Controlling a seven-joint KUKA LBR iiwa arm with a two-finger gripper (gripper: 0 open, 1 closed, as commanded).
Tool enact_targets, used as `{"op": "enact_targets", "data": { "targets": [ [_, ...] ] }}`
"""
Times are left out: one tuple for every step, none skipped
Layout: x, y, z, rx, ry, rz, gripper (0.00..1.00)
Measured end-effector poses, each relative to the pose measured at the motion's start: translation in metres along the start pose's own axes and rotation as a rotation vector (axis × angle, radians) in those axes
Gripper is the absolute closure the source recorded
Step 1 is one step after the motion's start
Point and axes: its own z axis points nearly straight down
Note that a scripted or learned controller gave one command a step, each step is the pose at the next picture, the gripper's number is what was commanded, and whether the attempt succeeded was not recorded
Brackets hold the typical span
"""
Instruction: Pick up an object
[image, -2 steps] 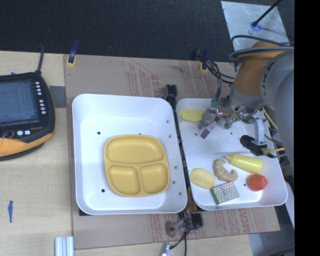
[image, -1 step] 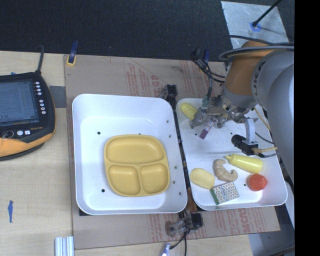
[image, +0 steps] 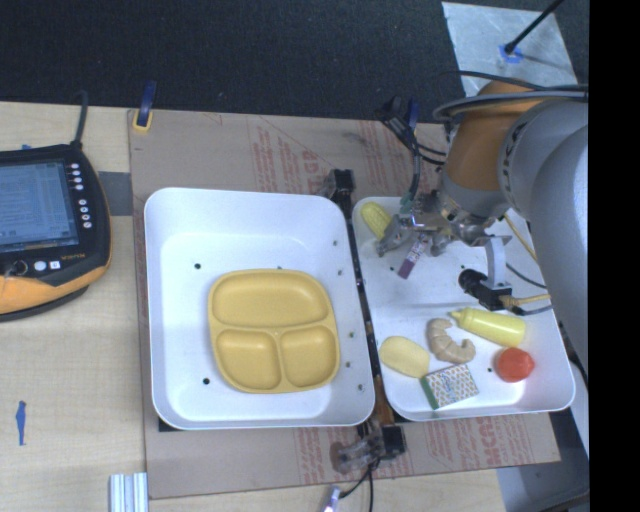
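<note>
We see the tool low over the far part of the right white bin, hanging from the grey arm with its orange band. We cannot tell how it stands, since metal parts and cables crowd that place. A small purple piece shows just below it, but we cannot say if it belongs to the tool or is an object.

Just left of the tool lies a small yellow rounded object, close to the bin's far left corner. We judge this the nearest candidate to pick. The other things lie well apart, near us in the same bin: a yellow bottle-shaped toy, a tan knobbly piece, a pale yellow oval, a red round piece and a green-edged patterned card.

The left white bin holds a yellow divided plate. On the desk, far left, rests a black and orange control pendant.

The risk, we think, is the corner: the bin wall may block one side of the tool, and the rounded object may slip or roll away.
</note>
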Motion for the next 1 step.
{"op": "enact_targets", "data": {
  "targets": [
    [-0.0015, 0.0, 0.0001, 0.0, 0.0, 0.001, 0.0]
  ]
}}
